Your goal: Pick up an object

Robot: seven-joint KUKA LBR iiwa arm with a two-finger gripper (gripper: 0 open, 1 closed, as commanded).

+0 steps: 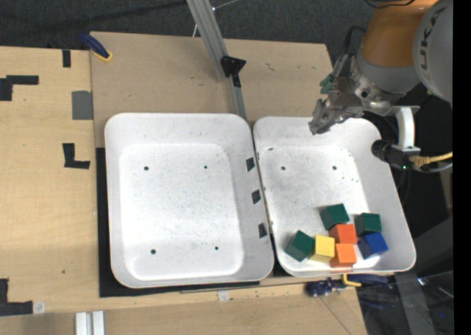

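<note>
The gripper (321,124) hangs over the far rim of the right bin (309,179), and whether it is released or clenched cannot be told. The blocks (337,238) sit packed together in the bin's near corner, well apart from it. Because they touch, a descent could likely wedge between neighbours, scatter them, or close on nothing.

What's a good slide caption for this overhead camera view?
Gripper poised over the right white bin's far edge, with small coloured blocks clustered in its near corner.
</note>
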